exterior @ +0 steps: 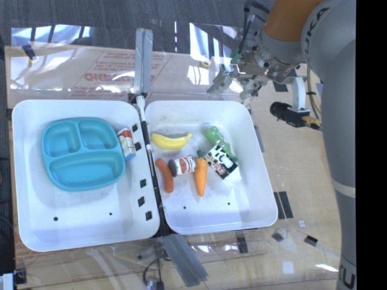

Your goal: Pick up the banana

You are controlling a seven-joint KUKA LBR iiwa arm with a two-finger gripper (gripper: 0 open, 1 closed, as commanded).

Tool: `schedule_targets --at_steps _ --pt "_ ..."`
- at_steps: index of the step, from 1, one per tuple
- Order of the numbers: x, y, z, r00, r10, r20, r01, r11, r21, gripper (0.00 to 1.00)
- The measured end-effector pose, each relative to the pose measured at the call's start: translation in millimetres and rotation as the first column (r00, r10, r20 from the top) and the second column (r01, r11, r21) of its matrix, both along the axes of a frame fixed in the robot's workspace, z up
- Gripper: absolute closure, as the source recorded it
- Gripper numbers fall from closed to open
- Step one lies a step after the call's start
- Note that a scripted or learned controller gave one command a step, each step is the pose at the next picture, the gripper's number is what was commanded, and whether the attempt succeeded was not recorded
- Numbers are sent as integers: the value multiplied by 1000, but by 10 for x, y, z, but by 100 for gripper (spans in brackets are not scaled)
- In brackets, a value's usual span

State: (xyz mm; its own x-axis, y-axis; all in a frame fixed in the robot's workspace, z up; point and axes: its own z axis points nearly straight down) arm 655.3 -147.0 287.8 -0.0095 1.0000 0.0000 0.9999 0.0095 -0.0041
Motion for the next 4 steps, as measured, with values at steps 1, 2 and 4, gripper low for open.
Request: schedule_targets --at_steps 1,2,4 --pt "12 487 -1108 993 116 0 -116 993 -1 0" --pt "22 521 -1901 896 444 10 -444 896 -2 0" --pt "5 511 -1835 895 446 4 -446 895 0 0"
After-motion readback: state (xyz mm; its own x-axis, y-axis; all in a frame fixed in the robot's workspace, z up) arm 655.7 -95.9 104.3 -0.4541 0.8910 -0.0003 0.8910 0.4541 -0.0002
